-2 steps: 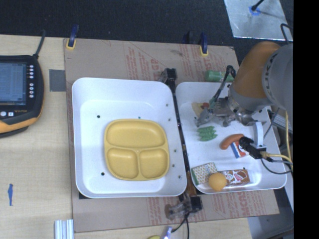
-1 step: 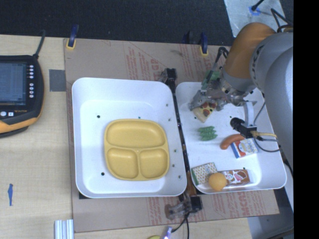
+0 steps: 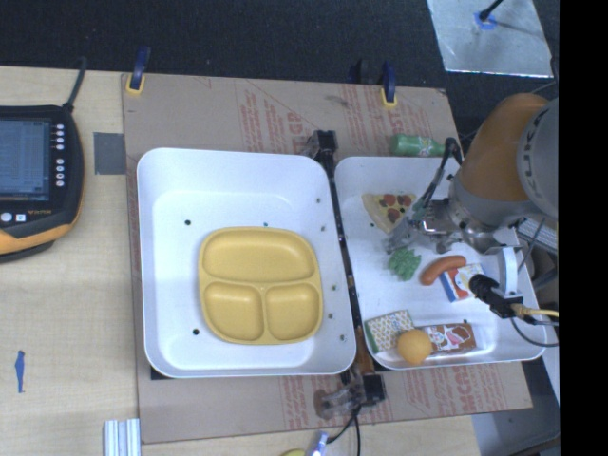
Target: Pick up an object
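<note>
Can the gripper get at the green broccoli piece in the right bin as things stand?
Probably yes: the gripper hangs just above the green broccoli piece, whose top lies uncovered, with the sausage apart beside it.

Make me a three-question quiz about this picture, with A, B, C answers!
1. Where is the yellow divided plate?
A. left bin
B. right bin
C. on the cardboard

2. How many compartments does the plate have?
A. two
B. three
C. five

3. Where does the orange ball sit?
A. near corner of the right bin
B. on the plate
C. beside the tablet

Answers: 1 A, it lies inside the left bin. 2 B, one wide section above two smaller ones. 3 A, it rests by the flat packets at the right bin's near edge.
</note>
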Robot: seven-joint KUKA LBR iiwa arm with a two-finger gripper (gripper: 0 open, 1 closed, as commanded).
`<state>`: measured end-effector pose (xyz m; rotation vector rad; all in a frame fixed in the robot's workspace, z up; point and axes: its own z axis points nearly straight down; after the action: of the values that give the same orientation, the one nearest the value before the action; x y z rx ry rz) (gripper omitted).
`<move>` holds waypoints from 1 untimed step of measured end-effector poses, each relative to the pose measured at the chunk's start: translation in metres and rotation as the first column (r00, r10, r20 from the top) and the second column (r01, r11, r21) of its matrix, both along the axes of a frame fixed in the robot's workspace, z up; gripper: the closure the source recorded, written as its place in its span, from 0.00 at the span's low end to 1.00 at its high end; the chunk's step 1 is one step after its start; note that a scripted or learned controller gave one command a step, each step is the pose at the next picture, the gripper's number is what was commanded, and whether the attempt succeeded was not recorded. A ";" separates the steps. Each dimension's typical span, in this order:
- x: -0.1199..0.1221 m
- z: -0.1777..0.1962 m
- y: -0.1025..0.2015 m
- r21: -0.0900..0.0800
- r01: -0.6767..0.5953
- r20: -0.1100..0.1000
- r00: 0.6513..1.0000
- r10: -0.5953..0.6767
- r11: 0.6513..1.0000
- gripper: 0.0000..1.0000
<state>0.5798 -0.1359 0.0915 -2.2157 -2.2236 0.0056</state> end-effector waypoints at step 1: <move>-0.052 0.000 0.026 0.001 -0.001 0.000 1.000 0.001 1.000 0.00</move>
<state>0.5282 -0.1098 0.0913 -2.2147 -2.2238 0.0049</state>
